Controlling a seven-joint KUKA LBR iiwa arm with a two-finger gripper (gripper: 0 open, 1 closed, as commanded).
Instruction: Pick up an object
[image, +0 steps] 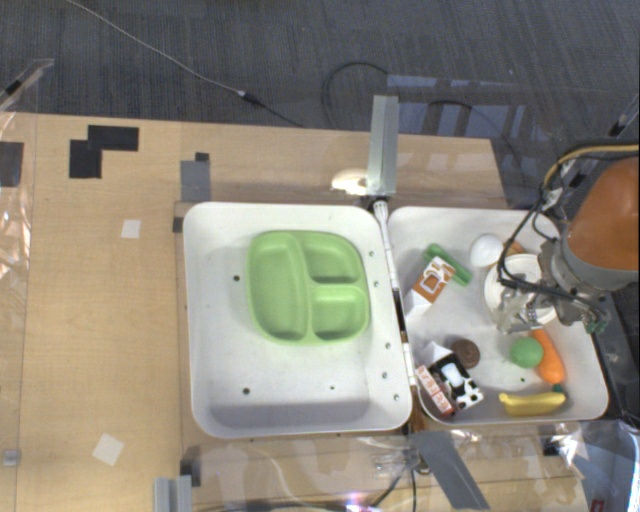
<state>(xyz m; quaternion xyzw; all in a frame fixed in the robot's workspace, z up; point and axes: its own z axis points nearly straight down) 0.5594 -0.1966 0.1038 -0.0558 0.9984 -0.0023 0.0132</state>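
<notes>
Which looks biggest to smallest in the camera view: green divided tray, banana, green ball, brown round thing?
1. green divided tray, by far
2. banana
3. green ball and brown round thing look about alike; not ranking them.

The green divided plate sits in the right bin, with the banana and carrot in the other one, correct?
Not quite. The camera view shows the green divided plate in the left bin, not the right. The banana and carrot are indeed in the other one, the right bin.
</notes>
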